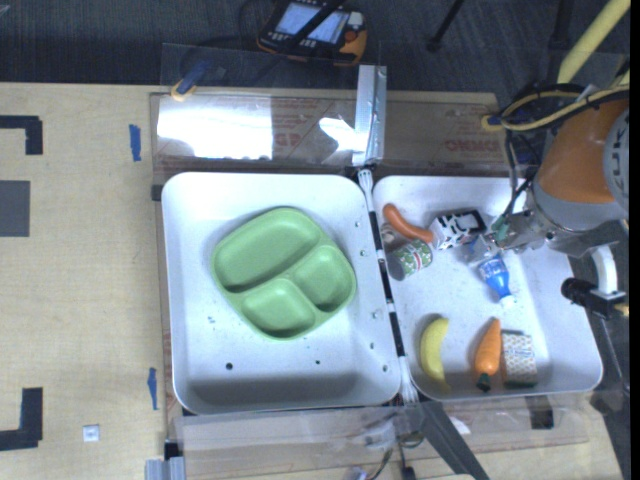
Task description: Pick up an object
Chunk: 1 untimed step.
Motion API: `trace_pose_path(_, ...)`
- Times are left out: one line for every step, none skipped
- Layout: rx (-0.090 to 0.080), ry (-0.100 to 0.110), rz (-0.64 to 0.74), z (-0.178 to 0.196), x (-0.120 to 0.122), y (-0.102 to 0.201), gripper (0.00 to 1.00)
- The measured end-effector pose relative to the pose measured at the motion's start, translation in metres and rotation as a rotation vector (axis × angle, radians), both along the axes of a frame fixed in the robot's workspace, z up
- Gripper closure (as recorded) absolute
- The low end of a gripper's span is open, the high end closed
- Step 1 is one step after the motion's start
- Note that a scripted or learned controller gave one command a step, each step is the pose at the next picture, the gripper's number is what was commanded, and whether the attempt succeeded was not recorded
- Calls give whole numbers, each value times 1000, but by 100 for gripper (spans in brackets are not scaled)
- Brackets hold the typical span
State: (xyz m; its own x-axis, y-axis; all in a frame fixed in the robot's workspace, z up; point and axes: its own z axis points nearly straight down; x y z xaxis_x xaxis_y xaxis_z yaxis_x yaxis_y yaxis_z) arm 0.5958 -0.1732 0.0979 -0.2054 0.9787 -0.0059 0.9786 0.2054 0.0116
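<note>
Nearest me, along the bottom of the right bin (570,373), I am seeing a yellow banana (433,347) lying lengthwise at lower centre of the frame, then an orange carrot (488,347) standing just to its right, and a patterned roll of tape (518,357) touching the carrot's right side. Moving up the frame, a small blue bottle (496,276) is lying tilted near the middle of that bin, well apart from the banana. Just above it the gripper (508,232) is hanging at the right of the frame, close to the bottle's upper end; I cannot tell how its tips are set, as they are blurring into the clutter there. The grey arm (578,200) with its orange band (585,153) is reaching in from the right edge. Left of the gripper I am seeing a black-and-white toy (460,228), then an orange sausage-shaped toy (405,224) lying slantwise, with a green patterned can (412,259) just below it against the bin's left wall. In the left bin (190,268) a green divided plate (284,271) is sitting at centre, tilted. Beyond both bins, at the top of the frame, a clear plastic sheet (250,118) is lying across the bench, and a handheld control pendant (312,28) is resting on the dark floor behind it.
</note>
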Motion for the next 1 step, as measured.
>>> trace_pose_path(3, 10, -107, 118, 17, 28, 100)
